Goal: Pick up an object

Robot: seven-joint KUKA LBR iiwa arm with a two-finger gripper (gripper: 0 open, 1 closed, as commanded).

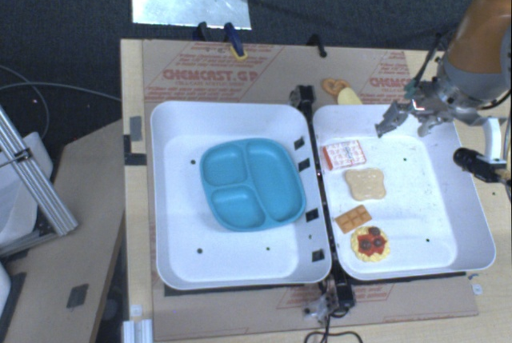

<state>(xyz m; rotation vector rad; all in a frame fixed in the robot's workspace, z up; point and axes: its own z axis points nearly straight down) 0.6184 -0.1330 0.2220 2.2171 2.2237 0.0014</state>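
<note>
The right bin [448,197] holds a red-and-white card [343,153], a slice of toast [366,184], a small brown waffle piece [353,217] and a round yellow item with red topping [370,243]. My gripper [410,122] hangs over the bin's far side, up and to the right of the card. Its two grey fingers stand apart, open, and nothing lies between them. The orange band of the arm [480,21] sits above it at the upper right.
The left bin [176,173] carries a blue divided plate [252,183]. A pretzel [333,85] and a yellow piece [350,97] lie on the cardboard behind the right bin. A black divider with clips [314,173] runs between the bins.
</note>
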